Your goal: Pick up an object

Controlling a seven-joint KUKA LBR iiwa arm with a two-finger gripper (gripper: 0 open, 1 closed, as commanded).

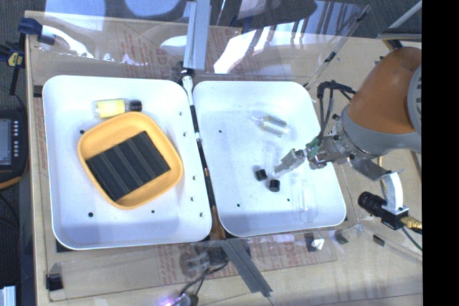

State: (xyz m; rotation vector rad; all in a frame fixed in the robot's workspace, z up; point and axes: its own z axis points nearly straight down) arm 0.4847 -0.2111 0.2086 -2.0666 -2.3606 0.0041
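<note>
My gripper reaches into the right bin from the right, low over the floor at the bin's middle. Its two black fingertips stand apart, open, and I see nothing between them. A small clear, glassy object lies on the bin floor behind the gripper, apart from it. In the left bin an orange-yellow dish holds a black ridged block. A small yellow object with a dark end lies just behind the dish.
The grey divider rail runs between the two bins. The arm's orange band hangs over the right bin's right rim. A clear plastic screen stands behind the bins. Cables and a black fitting lie at the right front.
</note>
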